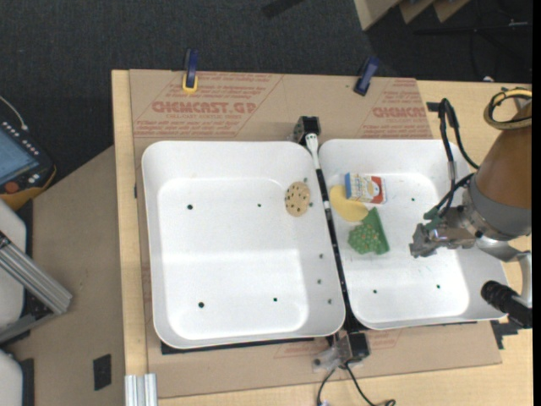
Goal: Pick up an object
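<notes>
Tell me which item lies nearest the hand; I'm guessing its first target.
The green item in the right bin. It lies just left of the hand, while the yellow piece, carton and cookie sit farther away.

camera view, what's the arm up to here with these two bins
A grey and orange arm reaches in from the right, its gripper over the right bin, beside the objects but not touching any. That bin holds a green piece, a yellow piece and a small red, white and blue carton. A round cookie lies in the left bin. Nothing is picked up yet.
</notes>
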Controlling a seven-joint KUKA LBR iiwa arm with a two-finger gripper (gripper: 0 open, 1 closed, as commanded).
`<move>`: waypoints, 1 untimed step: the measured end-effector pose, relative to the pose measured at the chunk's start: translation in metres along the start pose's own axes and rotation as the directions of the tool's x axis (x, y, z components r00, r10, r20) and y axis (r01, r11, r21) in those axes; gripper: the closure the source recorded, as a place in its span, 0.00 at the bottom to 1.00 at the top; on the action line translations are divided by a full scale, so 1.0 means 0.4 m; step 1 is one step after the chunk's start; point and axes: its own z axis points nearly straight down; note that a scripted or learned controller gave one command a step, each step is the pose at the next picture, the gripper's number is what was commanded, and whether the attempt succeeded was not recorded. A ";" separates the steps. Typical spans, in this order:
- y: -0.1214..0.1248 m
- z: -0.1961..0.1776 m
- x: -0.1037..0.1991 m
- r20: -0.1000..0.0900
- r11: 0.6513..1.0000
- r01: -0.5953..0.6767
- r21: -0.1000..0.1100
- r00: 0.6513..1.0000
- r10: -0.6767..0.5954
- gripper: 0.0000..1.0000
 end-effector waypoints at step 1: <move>-0.006 0.054 -0.164 0.005 1.000 -0.014 0.000 1.000 0.014 1.00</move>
